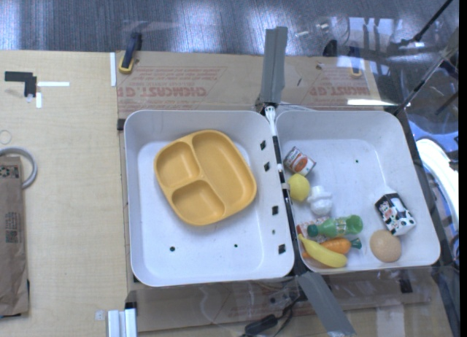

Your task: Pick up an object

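The light wooden counter (58, 146) carries a brown cardboard sheet (190, 80) with red print, and on this sheet two white bins stand side by side, touching along the middle. The left bin (211, 266) holds one thing, a yellow plate (206, 176) with three compartments, which lies flat in the upper middle part of the bin. The right bin (350, 138) holds all the small objects that can be picked, and they are gathered along its left wall and its near edge.

At the left edge of the counter lies a brown paper bag (11, 233), well apart from the bins.

In the right bin, a yellow banana (323, 253) lies in the near left corner. An orange carrot (338, 245) is touching it, and a green toy bottle (340, 225) lies on its side just behind the carrot. A black and white carton (395, 214) sits tilted near the right wall, and a tan ball (385, 246) is just in front of it. Along the left wall there are a red and white can (298, 161), a yellow lemon (299, 187) and a small white object (319, 199), whose kind I cannot tell.

Whether the claw is open or closed, I cannot tell.
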Robot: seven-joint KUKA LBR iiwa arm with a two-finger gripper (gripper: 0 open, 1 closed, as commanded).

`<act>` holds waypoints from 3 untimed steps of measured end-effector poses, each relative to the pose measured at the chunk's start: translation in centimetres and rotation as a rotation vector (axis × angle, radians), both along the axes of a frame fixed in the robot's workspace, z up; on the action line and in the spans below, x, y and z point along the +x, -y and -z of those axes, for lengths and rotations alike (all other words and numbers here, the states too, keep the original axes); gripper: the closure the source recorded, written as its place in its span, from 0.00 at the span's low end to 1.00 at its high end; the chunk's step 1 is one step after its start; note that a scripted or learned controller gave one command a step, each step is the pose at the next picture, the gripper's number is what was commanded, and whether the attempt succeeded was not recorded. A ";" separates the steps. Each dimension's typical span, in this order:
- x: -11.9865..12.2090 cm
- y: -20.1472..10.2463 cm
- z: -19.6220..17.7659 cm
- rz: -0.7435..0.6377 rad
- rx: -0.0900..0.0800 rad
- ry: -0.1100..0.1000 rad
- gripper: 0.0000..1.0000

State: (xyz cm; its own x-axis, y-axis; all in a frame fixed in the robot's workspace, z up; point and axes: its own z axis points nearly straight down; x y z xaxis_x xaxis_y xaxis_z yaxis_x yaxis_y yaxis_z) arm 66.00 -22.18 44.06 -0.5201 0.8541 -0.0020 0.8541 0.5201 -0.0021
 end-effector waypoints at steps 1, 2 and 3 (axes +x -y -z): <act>0.2 -0.1 -0.8 -0.004 -0.003 0.001 1.00; 0.3 -0.2 -1.7 -0.007 -0.005 0.001 1.00; 0.4 -0.3 -2.6 -0.011 -0.008 0.002 1.00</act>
State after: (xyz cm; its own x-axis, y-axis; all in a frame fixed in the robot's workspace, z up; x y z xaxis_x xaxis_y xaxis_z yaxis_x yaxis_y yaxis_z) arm 66.44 -21.89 46.61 -0.5292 0.8485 -0.0096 0.8485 0.5292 -0.0047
